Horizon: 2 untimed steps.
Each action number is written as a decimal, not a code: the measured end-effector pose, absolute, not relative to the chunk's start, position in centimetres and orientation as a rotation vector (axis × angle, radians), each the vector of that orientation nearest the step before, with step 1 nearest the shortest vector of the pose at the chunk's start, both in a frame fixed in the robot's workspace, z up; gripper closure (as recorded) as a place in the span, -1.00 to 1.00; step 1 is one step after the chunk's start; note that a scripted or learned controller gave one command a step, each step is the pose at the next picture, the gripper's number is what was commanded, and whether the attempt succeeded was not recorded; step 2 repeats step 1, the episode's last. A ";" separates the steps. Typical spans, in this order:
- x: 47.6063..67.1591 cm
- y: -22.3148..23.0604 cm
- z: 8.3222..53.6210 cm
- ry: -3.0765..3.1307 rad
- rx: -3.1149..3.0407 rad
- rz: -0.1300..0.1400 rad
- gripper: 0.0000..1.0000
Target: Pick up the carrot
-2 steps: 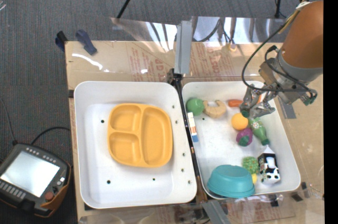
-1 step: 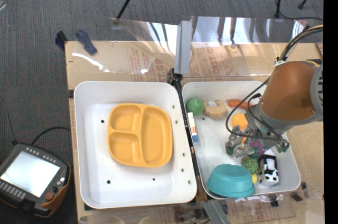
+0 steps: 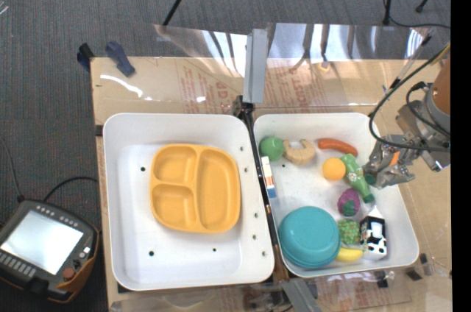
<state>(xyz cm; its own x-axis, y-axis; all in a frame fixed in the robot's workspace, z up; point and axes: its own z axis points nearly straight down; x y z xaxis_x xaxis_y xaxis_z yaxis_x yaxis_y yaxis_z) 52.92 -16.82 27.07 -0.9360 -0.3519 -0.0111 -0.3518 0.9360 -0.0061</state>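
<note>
Two bins — left bin: yellow tray | right bin: carrot

Bright even overhead light — glare streaks on clear panel behind bins; shadows soft, focus slightly soft throughout.

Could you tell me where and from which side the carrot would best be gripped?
Probably across its middle, from above: the carrot lies flat and slender near the right bin's far wall, long axis left to right, with free floor on both long sides.

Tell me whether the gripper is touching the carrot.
Apart. The camera view shows the gripper at the bin's right edge, with bare white floor between it and the carrot.
</note>
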 end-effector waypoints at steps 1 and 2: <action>48.7 -19.6 22.5 3.034 -0.819 0.005 1.00; 48.7 -19.6 22.5 3.034 -0.819 0.005 1.00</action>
